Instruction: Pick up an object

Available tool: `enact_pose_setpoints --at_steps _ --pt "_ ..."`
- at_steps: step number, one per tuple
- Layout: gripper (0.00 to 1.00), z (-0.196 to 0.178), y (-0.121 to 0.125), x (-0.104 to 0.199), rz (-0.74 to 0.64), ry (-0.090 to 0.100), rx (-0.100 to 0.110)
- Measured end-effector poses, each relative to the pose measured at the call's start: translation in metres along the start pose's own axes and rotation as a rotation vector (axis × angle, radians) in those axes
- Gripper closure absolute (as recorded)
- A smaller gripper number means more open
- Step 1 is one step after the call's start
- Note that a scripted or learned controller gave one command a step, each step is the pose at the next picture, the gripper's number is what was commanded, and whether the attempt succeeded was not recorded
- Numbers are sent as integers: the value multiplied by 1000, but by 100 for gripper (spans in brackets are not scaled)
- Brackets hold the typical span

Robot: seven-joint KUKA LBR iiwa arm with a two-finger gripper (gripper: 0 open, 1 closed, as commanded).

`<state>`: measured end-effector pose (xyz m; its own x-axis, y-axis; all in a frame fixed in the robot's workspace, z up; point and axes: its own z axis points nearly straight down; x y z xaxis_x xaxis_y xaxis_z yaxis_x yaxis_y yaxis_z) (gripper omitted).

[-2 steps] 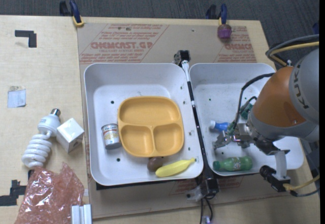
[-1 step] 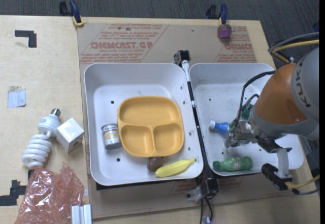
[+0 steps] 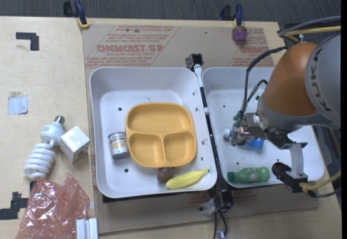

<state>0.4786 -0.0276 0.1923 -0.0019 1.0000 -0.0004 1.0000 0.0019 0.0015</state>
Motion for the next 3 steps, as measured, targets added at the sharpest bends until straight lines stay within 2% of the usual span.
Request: enact_pose_setpoints --at_steps 1,3 --pt "0 0 0 0 0 0 0" --pt "0 0 0 0 0 0 0"
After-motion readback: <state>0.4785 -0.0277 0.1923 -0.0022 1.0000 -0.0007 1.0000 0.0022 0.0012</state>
